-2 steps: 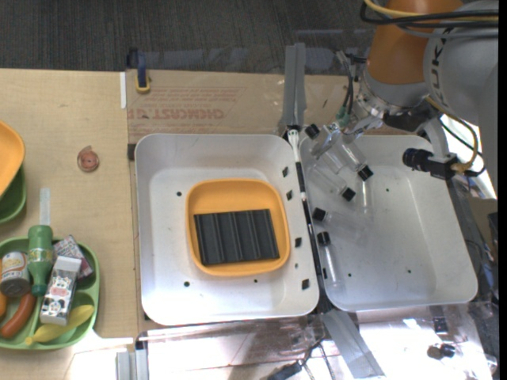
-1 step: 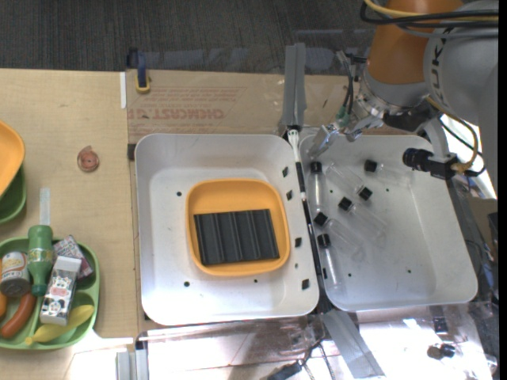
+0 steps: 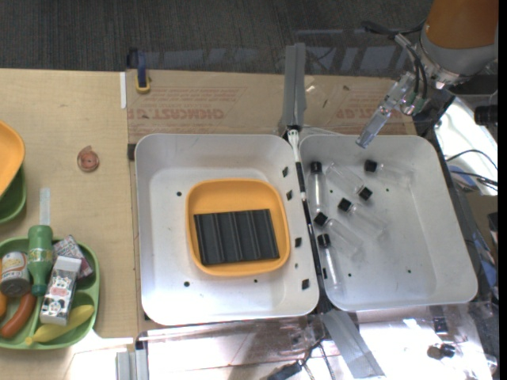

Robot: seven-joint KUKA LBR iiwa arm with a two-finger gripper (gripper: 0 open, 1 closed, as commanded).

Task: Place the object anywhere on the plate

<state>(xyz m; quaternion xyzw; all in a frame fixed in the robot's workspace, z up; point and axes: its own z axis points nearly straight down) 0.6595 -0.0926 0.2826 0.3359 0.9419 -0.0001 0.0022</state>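
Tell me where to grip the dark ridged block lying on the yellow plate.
Come straight down from above and grip the dark ridged block across its shorter span, mid-length: it lies flat, and the yellow plate's raised rim likely blocks side approaches.

Fixed overhead camera, slanted down on both bins point(image 3: 150, 212).
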